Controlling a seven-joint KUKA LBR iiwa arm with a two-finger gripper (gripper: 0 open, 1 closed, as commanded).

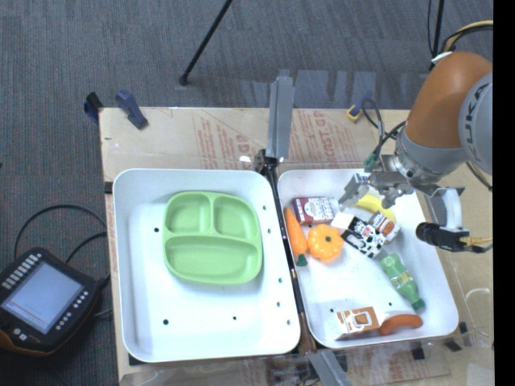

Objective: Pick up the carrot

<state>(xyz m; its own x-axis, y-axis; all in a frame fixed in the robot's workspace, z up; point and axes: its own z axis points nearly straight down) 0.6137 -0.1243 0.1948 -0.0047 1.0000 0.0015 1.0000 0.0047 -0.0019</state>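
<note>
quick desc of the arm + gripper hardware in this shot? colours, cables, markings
One arm, grey with a rounded orange band above the wrist and part of dark lettering on the grey shell at the frame's right. Yellow and black cables loop over its top. The gripper is grey metal, with thin black wires running to it.

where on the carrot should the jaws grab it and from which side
Probably the carrot at mid-length, from straight above. It lies flat and narrow along the left wall of the right bin, green end nearest the camera, with the orange pumpkin close on its right. Jaws across its width seem best; clearance looks tight on both sides.
</note>
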